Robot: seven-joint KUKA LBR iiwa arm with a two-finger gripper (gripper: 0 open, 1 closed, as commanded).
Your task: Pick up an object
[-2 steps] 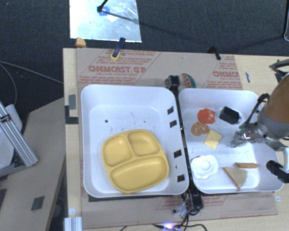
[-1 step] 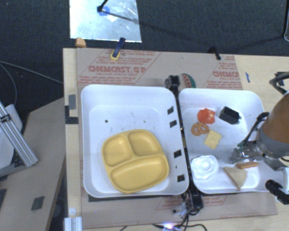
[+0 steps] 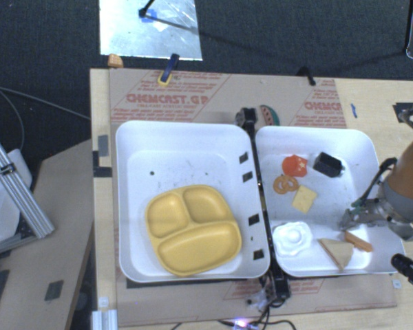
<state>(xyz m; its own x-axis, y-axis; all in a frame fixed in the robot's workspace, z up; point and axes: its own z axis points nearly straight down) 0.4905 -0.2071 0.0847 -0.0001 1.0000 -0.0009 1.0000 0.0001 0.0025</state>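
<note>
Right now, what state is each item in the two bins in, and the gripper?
yellow divided plate: flat in left bin, right way up, compartments bare
tomato: loose in right bin
pretzel: lying flat
cheese slice: lying flat
fried egg: yolk side up
black block: lying loose
bread wedge: lying flat
orange stick: lying loose
gripper: low over right bin, holding nothing visible

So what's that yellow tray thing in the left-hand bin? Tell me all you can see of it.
The yellow tray looks like a moulded plastic meal plate, matte and pale mustard. It has rounded corners and three hollows: two smaller ones along the far side and one wide one nearer the camera. It lies flat, right way up, turned slightly askew, on the floor of the left bin, towards its near edge. Its hollows hold nothing that can be seen, and nothing but the bin touches it.
</note>
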